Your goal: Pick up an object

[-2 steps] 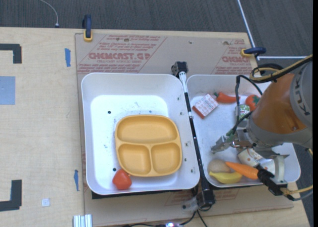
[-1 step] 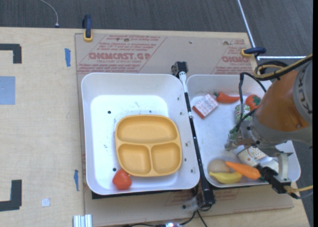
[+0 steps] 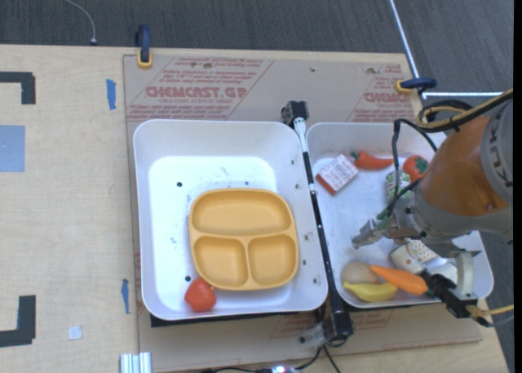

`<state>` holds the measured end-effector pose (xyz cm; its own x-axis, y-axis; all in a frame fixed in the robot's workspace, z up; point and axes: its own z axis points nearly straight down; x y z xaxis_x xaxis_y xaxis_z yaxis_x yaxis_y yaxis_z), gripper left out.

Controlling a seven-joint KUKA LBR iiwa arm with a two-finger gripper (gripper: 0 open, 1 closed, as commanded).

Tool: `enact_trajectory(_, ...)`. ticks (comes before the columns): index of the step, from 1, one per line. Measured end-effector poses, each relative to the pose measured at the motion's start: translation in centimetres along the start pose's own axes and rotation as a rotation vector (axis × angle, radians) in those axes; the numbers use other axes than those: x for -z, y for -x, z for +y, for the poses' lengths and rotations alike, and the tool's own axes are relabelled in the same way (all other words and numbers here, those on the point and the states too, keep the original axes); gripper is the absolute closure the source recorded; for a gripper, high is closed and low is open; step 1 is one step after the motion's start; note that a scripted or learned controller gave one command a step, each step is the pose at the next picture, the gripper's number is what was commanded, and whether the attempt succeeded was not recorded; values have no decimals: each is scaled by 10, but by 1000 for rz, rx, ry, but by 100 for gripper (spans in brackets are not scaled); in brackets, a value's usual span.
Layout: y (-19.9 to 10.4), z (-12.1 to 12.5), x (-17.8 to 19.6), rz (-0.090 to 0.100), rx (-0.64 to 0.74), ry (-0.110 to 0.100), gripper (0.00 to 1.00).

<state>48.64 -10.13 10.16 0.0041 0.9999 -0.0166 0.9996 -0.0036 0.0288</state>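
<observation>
Bright, even overhead light, no hard directional src. Left bin [image 3: 155, 200] floor blown out near-white w/ mild glare; soft shadow along its inner walls and under the yellow tray [image 3: 243, 237]. Right bin [image 3: 342, 139] dimmer where the arm [image 3: 465, 175] shades it. Focus ok centre frame, slightly soft overall, low res. Arm edges a bit blurred. No obvious edge distortion.

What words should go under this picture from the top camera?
Robot gripper reaches into the right bin above a toy carrot and banana; yellow tray sits left.
</observation>
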Motion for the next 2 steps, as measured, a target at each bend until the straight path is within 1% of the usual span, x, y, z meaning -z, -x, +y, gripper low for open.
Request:
enact_trajectory(1,-6,-4,-11,11,1,-14,0)
enact_trajectory(2,-2,-1,0,-2,-3,-2,100)
